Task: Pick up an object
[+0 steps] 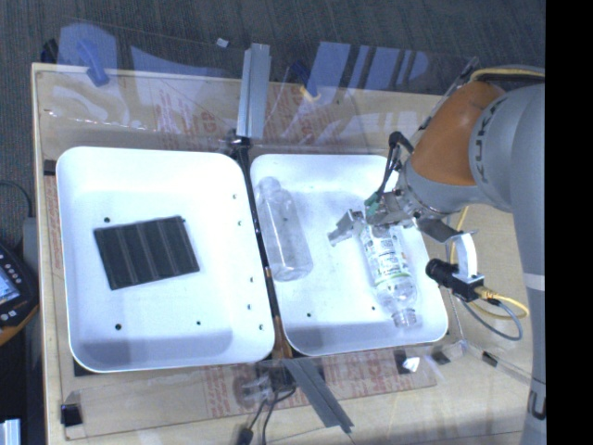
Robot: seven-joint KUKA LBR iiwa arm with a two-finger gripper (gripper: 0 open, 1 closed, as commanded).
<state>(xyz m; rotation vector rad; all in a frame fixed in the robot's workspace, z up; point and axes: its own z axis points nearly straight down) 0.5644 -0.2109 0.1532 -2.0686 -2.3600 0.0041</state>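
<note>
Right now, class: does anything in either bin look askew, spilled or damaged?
Nothing spilled or damaged. Both clear plastic bottles lie on their sides in the right bin: one bare, one labelled by the gripper. A dark ribbed panel lies slightly askew in the left bin.

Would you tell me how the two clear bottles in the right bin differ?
The labelled bottle carries a printed label; the plain bottle has none. The labelled bottle lies under the gripper near the bin's right wall; the plain bottle lies along the left wall. Both are clear plastic, lying down.
</note>
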